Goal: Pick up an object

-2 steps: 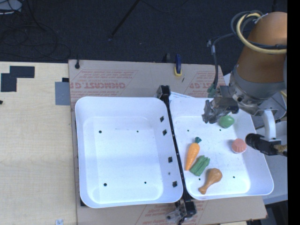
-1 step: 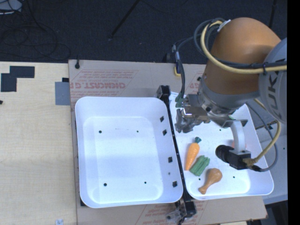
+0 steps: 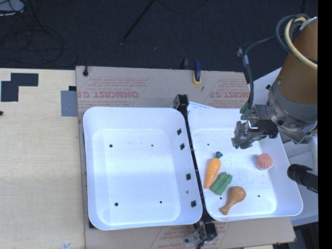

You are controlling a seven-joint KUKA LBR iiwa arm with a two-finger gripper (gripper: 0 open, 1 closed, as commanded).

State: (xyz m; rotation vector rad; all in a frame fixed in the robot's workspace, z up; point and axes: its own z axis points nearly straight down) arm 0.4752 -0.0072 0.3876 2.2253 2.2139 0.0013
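- The arm [image 3: 298, 82] enters from the upper right of the frame, and its pincer [image 3: 243, 139] hangs over the upper part of the right bin [image 3: 270, 204].
- Whether the pincer is wide or narrow cannot be told from this slant; nothing is seen held in it.
- An orange carrot [image 3: 212, 171] with a green top lies in the right bin, below and left of the pincer.
- A green toy [image 3: 221, 183] lies just beside the carrot, at its lower right.
- A tan drumstick [image 3: 233, 198] lies below the green toy, near the bin's lower edge.
- A pink round toy [image 3: 264, 161] sits apart to the right, toward the bin's right wall.
- The left bin [image 3: 98, 170] fills the middle of the frame, on the pale wooden counter [image 3: 36, 180].
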